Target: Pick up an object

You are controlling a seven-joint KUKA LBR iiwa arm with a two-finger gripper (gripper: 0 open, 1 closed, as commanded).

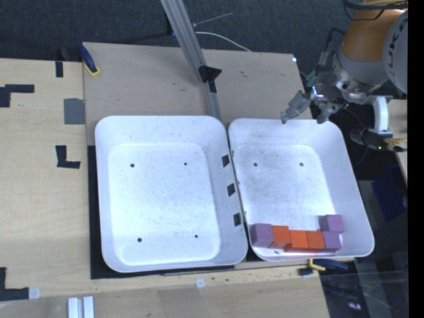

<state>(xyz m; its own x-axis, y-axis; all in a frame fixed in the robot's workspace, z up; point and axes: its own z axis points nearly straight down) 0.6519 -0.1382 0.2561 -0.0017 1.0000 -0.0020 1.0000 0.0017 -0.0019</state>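
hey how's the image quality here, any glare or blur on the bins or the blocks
Camera view: even, soft lighting; the right bin and left bin look bright white but keep their speckle, so no blown-out glare. The blocks are slightly soft with fuzzy edges. The gripper is blurry and small, with detail hard to read.

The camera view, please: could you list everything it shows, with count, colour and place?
Bins: two, white, side by side on the bench; left bin, right bin.
Purple blocks: three, in the right bin's near edge; one at the row's left end, one at the right end, one just behind that.
Orange blocks: about three, in the row between the purple ones.
Metal rail: one, grey, slanting down from the top to the bins' junction.
Black clips: three, along the seam between the bins.
Arm: one, grey with an orange band, upper right.
Gripper: one, over the right bin's far edge.
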